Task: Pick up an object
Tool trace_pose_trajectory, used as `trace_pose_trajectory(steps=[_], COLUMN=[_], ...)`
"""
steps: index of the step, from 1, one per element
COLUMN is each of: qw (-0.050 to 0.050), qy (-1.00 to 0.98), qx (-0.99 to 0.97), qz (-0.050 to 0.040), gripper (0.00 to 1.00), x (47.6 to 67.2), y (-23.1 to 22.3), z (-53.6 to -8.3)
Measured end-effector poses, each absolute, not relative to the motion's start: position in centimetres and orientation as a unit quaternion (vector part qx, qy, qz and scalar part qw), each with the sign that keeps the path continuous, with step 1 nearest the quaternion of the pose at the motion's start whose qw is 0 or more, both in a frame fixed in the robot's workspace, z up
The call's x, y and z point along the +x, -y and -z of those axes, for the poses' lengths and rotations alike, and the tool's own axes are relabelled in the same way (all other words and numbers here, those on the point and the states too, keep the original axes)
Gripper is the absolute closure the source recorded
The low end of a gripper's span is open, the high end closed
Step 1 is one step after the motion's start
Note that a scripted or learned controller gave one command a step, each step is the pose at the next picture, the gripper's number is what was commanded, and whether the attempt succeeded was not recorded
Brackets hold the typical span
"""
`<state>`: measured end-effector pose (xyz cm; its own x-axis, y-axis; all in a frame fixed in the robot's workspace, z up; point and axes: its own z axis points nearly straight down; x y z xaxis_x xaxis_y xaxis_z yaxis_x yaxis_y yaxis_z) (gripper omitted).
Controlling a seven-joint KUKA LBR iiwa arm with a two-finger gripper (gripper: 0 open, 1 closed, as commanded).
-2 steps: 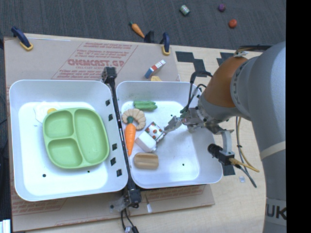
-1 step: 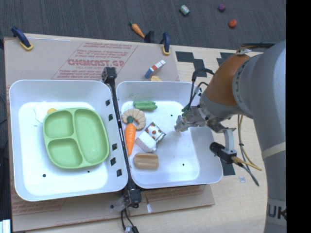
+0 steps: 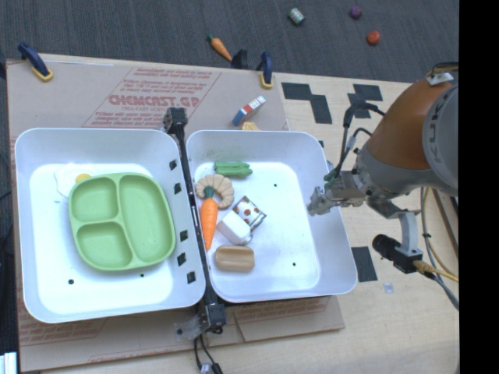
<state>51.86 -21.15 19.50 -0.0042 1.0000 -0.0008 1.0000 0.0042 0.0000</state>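
Camera view: pincer (image 3: 318, 202) over the right bin's (image 3: 337, 249) right rim, grip state unclear to me.
I'd swing left, drop squarely above the carrot (image 3: 208, 221) near the divider, then close.

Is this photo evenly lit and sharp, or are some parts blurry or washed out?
In the camera view the light is soft and even, with faint shadows under the carrot and green tray. The white bins' walls look bright but keep their detail. Toys are reasonably sharp, while the gripper at the right bin's rim looks slightly smeared, so its fingers are hard to read.
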Motion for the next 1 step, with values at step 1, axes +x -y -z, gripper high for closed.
trace_pose_trajectory(steps=[1], qw=[0.001], qy=[-0.709], qx=[0.705], qz=[-0.0004], gripper=[1.00], x=[60.70], y=[20.86], z=[-21.06])
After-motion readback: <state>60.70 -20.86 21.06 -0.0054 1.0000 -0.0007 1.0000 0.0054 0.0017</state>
